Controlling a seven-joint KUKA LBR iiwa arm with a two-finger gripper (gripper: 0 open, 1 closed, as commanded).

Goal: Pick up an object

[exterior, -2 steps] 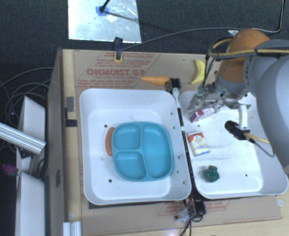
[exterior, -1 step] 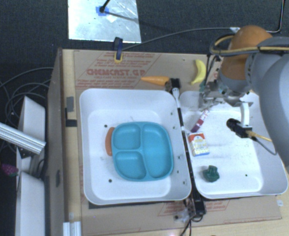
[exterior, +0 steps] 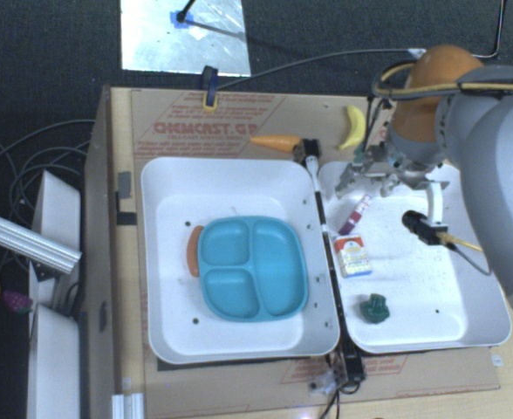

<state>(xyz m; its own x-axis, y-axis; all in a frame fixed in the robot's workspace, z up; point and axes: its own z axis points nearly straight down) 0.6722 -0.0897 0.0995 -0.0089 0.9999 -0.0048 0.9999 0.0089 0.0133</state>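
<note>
My gripper [exterior: 372, 182] hangs over the back left part of the right bin [exterior: 431, 286]. Just below it a slim dark red tube [exterior: 354, 216] lies at a slant, its upper end right under the gripper; contact between them cannot be made out. A small red and white box [exterior: 352, 257] lies in front of the tube. Further forward a small green object [exterior: 376, 308] rests on the bin floor.
The left bin [exterior: 165, 199] holds a blue divided plate [exterior: 253, 264] with a brown sausage [exterior: 193, 250] at its left edge. Behind the bins, on the cardboard, lie a banana [exterior: 354, 127] and a carrot [exterior: 274, 143]. The grey arm [exterior: 492, 164] covers the right bin's back right corner.
</note>
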